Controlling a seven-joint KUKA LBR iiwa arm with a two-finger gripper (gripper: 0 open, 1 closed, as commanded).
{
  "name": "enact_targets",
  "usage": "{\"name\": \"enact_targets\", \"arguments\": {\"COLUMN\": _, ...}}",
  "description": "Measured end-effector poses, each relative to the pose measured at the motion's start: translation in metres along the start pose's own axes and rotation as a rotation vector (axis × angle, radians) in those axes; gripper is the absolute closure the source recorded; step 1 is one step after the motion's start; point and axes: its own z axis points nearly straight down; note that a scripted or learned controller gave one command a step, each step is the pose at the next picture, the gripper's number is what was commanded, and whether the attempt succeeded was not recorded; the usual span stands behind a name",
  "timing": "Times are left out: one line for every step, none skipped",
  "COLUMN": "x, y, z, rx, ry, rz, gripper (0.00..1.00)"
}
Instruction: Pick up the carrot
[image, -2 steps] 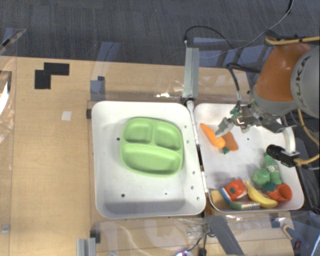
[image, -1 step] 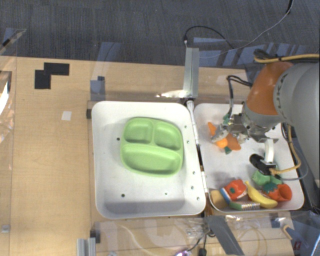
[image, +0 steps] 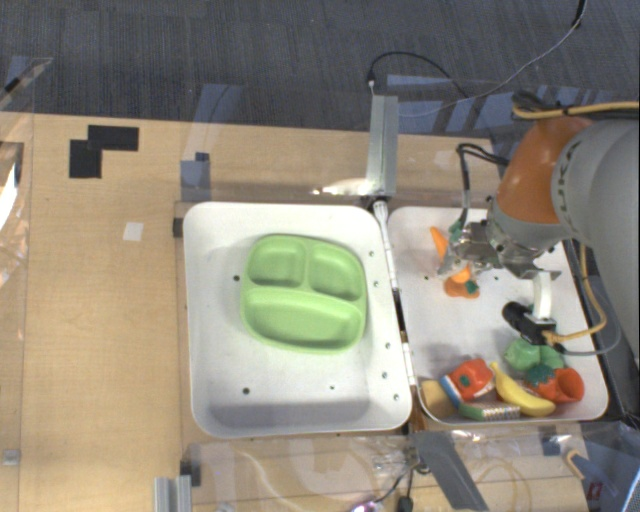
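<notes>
Over the right bin (image: 420, 330), my gripper (image: 468, 252) hovers at the carrot.
Carrot pieces (image: 461, 285) lie at the bin's twelve o'clock, just below me; my grip state I cannot tell. Judged: approach step; next, descend squarely and clamp.

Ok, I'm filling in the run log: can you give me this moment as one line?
arm: over right bin | gripper: low beside carrot | carrot: on bin floor, not lifted | green tray: left bin
</notes>
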Motion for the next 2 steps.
{"name": "enact_targets", "arguments": {"x": 0.014, "y": -0.023, "z": 0.011, "rx": -0.004, "ry": -0.002, "rz": 0.084, "gripper": 1.00}}
{"name": "enact_targets", "arguments": {"x": 0.056, "y": -0.071, "z": -0.083, "rx": 0.013, "ry": 0.003, "rz": -0.027, "gripper": 1.00}}
